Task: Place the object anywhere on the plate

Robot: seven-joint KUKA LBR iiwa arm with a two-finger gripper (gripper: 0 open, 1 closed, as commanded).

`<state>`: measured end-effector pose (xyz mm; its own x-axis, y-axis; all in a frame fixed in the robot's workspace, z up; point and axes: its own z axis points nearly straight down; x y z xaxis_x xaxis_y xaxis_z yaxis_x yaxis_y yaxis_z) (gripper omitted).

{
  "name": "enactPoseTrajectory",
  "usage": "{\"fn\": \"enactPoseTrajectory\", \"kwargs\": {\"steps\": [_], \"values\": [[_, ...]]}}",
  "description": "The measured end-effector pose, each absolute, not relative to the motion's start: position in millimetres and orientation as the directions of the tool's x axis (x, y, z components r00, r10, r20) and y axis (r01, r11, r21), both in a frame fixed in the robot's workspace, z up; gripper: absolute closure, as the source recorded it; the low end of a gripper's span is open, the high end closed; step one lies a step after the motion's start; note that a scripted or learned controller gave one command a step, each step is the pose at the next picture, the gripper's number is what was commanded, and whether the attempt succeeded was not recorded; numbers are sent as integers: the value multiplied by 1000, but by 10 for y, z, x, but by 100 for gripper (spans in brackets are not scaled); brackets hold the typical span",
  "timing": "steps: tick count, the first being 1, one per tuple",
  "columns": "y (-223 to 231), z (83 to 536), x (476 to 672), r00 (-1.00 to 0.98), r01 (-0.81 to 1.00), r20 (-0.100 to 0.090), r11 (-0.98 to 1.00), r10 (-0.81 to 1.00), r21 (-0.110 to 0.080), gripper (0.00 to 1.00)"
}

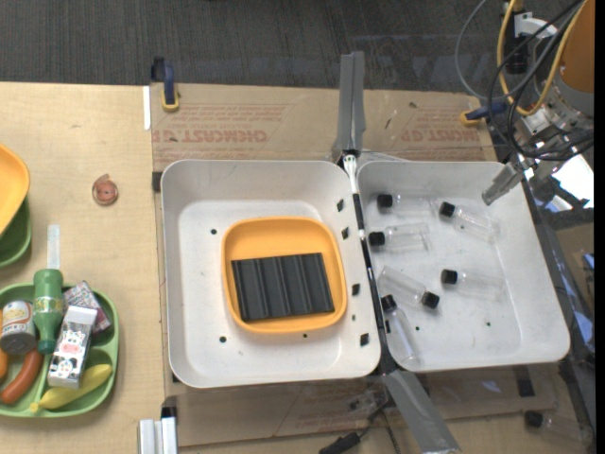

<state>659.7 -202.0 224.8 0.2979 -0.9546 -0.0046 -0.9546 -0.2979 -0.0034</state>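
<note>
Over in the right bin, several clear vials with black caps lie scattered on the white floor, and none of them has left it. Across in the left bin the yellow plate sits waiting with only its dark ribbed insert on it, so the placing is not yet done, and by my read not started. Up at the right bin's far corner, the gripper hovers with nothing between its tips, though how wide it stands I cannot tell.
</note>
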Motion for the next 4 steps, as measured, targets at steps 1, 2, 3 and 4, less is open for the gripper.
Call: {"fn": "enactPoseTrajectory", "kwargs": {"steps": [1, 2, 3, 4], "values": [[-2073, 2405, 6596, 555, -832, -3, -555, -832, -5, 0], [-1971, 2332, 6600, 795, -607, 0, -795, -607, -4, 0], [-2068, 2420, 6600, 898, -440, 0, -898, -440, -4, 0], [-2192, 2524, 6601, 981, -196, 2, -981, -196, -5, 0]]}}
